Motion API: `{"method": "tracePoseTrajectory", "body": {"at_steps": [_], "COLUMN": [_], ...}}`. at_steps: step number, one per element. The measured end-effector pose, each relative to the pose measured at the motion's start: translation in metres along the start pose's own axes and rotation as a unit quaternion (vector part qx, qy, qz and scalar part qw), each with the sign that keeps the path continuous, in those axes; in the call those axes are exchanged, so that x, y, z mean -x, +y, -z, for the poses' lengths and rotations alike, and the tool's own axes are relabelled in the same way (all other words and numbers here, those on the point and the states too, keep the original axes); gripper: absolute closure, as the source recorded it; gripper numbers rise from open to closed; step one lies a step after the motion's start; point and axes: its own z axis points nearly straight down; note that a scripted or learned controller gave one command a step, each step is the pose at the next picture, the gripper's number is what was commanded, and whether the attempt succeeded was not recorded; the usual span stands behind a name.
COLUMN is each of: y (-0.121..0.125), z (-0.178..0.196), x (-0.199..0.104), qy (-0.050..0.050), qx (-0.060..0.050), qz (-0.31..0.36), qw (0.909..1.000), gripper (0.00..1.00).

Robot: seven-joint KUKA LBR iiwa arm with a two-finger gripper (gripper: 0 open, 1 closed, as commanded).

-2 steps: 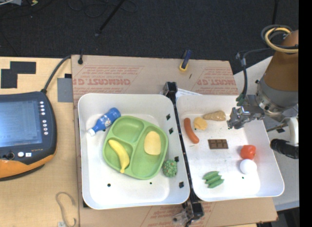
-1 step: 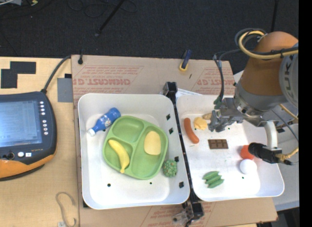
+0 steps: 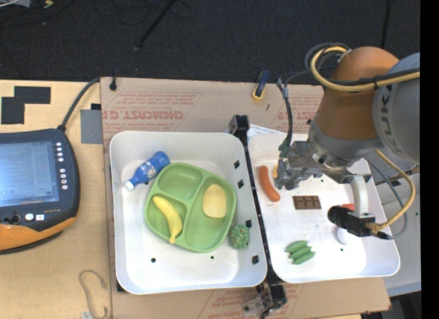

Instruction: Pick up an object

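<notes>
Camera view: banana [image 3: 168, 217] on green plate [image 3: 180, 180], left bin [image 3: 130, 269].

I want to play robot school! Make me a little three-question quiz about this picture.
1. True or false: the banana lies on the green plate.
2. Which bin holds the hot dog: left or right?
3. What sits closest to the pincer? A) blue bottle B) hot dog C) broccoli

Key: 1 true. 2 right. 3 B.
</notes>
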Motion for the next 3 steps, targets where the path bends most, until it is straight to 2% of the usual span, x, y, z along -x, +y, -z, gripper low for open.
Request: {"method": "tracePoseTrajectory", "body": {"at_steps": [2, 3], "y": [-0.012, -0.005], "z": [-0.007, -0.018], "x": [-0.119, -0.103], "qy": [-0.001, -0.002], "qx": [-0.001, -0.001], "qz": [0.0, -0.002], "qw": [1.0, 1.0], "gripper": [1.0, 1.0]}}
